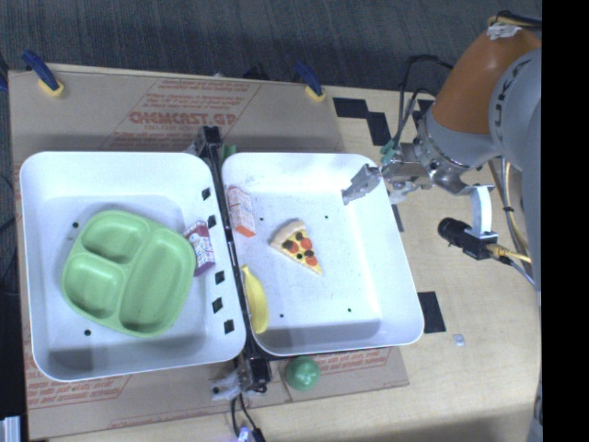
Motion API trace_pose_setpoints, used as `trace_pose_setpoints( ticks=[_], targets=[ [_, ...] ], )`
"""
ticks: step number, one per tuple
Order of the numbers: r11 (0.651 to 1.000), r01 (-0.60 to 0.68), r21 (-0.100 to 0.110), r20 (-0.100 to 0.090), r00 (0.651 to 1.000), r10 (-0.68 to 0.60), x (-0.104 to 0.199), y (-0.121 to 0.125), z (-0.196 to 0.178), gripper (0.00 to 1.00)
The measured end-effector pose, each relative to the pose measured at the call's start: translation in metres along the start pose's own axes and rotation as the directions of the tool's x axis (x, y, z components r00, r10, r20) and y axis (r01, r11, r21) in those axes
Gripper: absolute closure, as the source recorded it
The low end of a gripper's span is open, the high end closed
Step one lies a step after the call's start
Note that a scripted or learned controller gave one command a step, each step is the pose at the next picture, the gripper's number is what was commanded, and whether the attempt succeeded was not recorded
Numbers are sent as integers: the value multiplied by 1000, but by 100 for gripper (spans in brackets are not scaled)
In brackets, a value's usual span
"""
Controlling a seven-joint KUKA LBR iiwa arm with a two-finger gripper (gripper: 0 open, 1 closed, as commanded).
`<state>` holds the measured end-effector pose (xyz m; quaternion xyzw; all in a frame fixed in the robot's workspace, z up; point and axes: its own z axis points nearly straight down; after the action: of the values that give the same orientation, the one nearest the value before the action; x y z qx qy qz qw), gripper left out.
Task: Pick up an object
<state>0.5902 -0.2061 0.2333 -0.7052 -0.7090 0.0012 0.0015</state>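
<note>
My gripper [361, 185] hangs over the upper right corner of the right bin [391, 274], with nothing seen in it. A toy pizza slice [297, 245] lies near the middle of that bin, down and left of the gripper. A yellow banana [255, 299] rests along the bin's left wall. A small white and orange carton [240, 210] lies at its upper left. In the left bin [41, 191], a green divided plate [129, 270] fills the middle. A purple and white packet [200, 244] sits by the plate's right edge.
A green ball [301, 372] rests on the cardboard in front of the right bin, outside it. A black clamp strip [221, 247] runs between the two bins. Cables and a black part [465, 236] hang off the arm to the right of the bin.
</note>
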Motion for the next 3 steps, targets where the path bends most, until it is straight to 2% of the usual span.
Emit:
trace_pose_setpoints(
  ticks=[1, 2, 3],
  targets=[
    [1000, 1, 3, -1, 1000, -1, -4, -55, 120, 0],
    [1000, 3, 1, -1, 1000, -3, 55, -86, 142, 0],
    [1000, 3, -2, 0, 1000, -3, 84, -75, 142, 0]
  ],
)
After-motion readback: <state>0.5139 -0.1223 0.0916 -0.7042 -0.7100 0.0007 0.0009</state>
